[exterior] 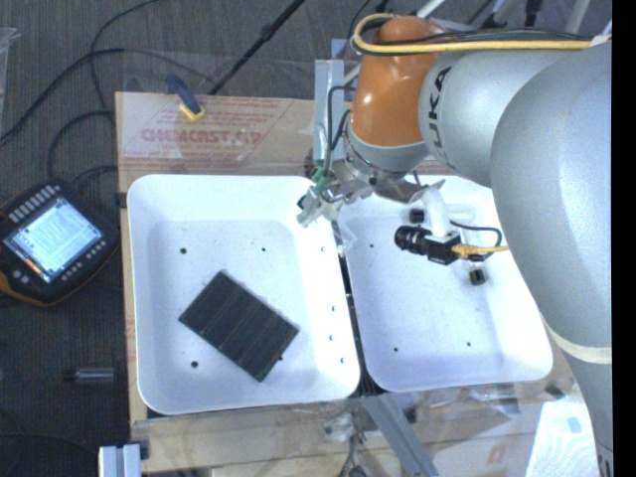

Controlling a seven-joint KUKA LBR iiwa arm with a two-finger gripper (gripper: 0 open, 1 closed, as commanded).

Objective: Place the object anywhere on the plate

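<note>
A dark, ribbed square plate [239, 325] lies flat and turned at an angle in the left white bin [159, 366]. A small black object [477, 276] rests on the floor of the right white bin [497, 356], toward its right side. My gripper [325, 210] hangs over the far end of the divide between the two bins, up and to the right of the plate and well left of the small black object. Nothing is visibly held in it. A small green part shows on the wrist just above it.
The grey arm with its orange band [397, 78] covers the right bin's far right corner. A handheld pendant [50, 237] with a lit screen lies on the floor to the left. A cardboard sheet [219, 137] lies behind the left bin.
</note>
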